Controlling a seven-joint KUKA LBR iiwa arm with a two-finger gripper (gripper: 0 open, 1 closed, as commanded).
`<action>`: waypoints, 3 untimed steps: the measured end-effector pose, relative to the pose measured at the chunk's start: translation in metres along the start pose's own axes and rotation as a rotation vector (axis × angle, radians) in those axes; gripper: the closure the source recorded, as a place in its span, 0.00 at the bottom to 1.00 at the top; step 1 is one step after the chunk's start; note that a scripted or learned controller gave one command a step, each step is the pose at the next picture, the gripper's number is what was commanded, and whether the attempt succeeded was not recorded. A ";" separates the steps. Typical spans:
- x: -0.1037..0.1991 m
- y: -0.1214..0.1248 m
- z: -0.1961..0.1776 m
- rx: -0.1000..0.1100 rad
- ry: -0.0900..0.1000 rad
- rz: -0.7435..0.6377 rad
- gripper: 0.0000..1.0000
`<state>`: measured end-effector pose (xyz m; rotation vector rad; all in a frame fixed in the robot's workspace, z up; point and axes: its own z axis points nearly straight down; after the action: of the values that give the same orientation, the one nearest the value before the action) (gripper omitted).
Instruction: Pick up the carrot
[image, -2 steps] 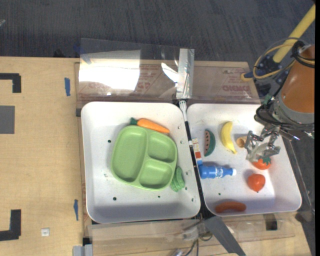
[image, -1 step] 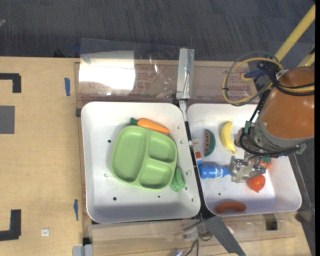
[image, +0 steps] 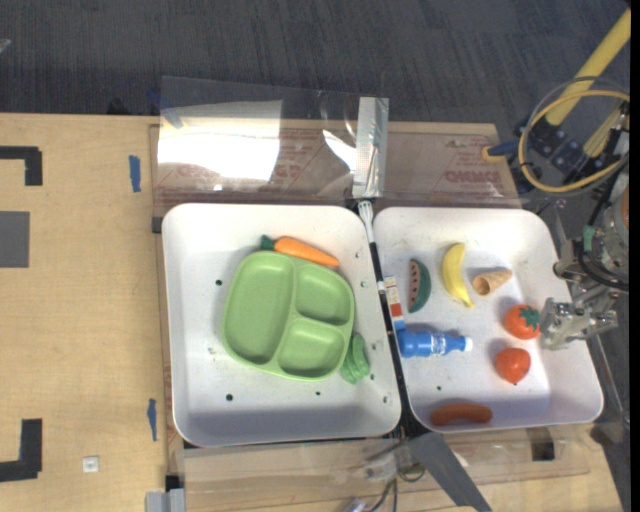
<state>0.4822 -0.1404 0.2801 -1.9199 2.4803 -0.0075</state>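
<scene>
Orange carrot (image: 306, 251) lies touching the green tray's (image: 262, 310) far rim.

Two white bins (image: 190, 330) hold one green plate (image: 285, 315), one carrot (image: 306, 251), one banana (image: 456, 273), one bottle (image: 430, 344), two tomatoes (image: 521, 320).

Silvery metal gripper (image: 560, 325) with grey linkage and yellow cables (image: 580, 95)

Hand (image: 572, 322) low — at right edge
</scene>
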 end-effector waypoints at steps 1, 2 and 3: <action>-0.052 -0.043 0.017 -0.003 -0.005 -0.031 1.00; -0.014 -0.003 0.034 -0.007 -0.002 -0.320 1.00; 0.007 0.000 0.023 -0.002 -0.004 -0.580 1.00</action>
<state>0.4809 -0.1472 0.2572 -2.5490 1.8279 -0.0032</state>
